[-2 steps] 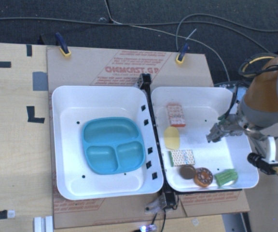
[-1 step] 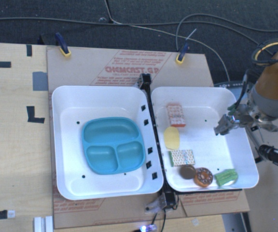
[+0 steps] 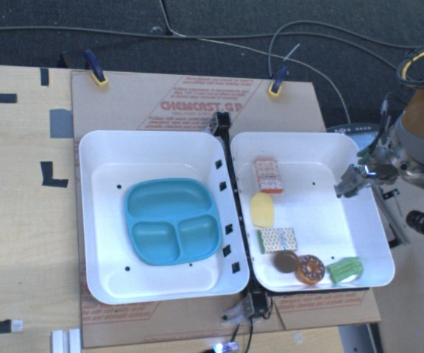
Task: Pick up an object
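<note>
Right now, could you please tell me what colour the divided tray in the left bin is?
The divided tray is light blue, clearest in the camera view.

Bench point(image 3: 20, 219), cardboard sheet point(image 3: 197, 101), two white bins point(image 3: 94, 197)

A grey arm point(image 3: 407, 142) with an orange band above its wrist carries a dark metal tool point(image 3: 350, 181)
</note>
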Tool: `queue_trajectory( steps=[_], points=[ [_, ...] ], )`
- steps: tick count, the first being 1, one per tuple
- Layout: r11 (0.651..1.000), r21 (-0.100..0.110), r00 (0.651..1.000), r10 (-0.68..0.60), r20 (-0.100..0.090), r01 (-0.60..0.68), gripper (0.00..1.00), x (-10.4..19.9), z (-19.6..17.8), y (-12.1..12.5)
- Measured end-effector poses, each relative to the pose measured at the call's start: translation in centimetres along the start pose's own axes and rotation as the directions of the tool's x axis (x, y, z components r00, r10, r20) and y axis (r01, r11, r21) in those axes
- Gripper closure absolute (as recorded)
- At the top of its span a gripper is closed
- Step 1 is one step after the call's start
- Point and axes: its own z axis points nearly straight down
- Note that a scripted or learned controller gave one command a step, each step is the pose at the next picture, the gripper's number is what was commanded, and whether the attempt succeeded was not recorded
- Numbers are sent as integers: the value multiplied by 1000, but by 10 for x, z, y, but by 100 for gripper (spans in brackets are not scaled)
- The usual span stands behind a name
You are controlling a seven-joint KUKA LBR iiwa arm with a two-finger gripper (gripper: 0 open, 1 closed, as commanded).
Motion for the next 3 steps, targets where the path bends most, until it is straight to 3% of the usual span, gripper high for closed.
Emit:
queue_trajectory(
  steps=[3],
  points=[
    [1000,5,1000,-7,-3,7,100,171,23,16]
  ],
)
